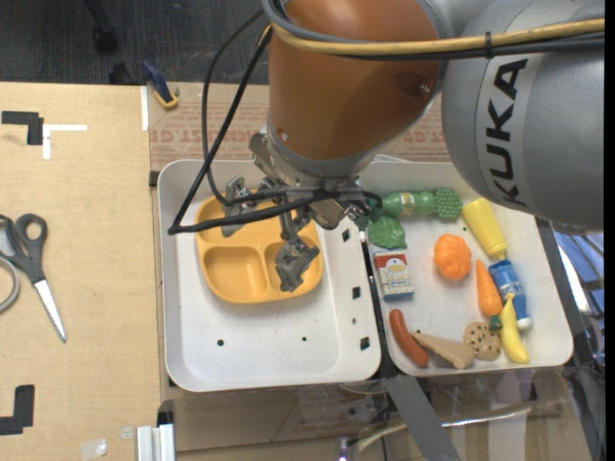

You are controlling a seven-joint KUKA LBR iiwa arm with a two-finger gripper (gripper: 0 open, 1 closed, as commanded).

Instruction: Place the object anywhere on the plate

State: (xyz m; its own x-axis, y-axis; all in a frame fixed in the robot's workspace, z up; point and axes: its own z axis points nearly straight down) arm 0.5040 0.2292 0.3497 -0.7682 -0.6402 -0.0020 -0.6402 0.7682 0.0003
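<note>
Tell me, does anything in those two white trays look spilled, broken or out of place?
Nothing stands out. The yellow plate lies flat in the left bin, the pincer above it. The toy foods sit loosely scattered in the right bin, none spilled over.

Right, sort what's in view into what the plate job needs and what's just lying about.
Job:
yellow divided plastic plate
two-finger gripper

Lying about:
round orange toy fruit
yellow mustard bottle
small milk carton
red toy sausage
grey-handled scissors

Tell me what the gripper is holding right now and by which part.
Cannot be told: the gripper hangs over the yellow plate, and nothing clearly shows in it.
</note>
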